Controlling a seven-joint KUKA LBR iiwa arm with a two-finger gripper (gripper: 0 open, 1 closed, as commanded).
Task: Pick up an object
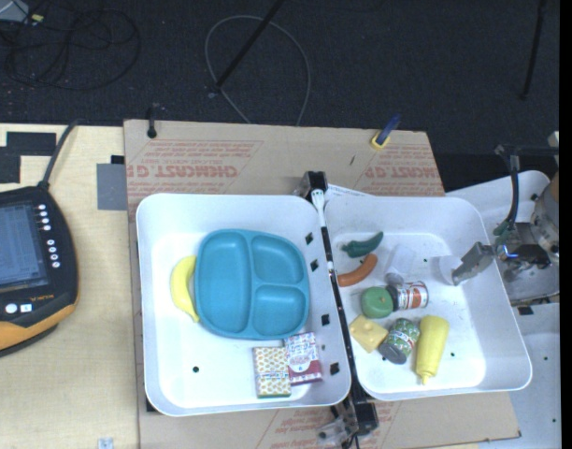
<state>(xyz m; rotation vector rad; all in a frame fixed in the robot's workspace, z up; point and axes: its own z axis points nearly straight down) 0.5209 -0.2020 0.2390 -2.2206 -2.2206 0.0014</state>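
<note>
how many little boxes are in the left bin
2. Both lie side by side at the near edge of the left bin, just below the blue divided tray: a patterned box on the left, a red and white box touching its right side.

Upside-down red lettering "CHEMCAST GP" printed twice across the brown cardboard sheet (267, 162) beneath the bins.

At the right edge of the frame, about mid-height, we see our arm (538, 237) reaching in, its gripper (473, 262) pointing left and slightly downward; how its tip is set we cannot tell.
</note>
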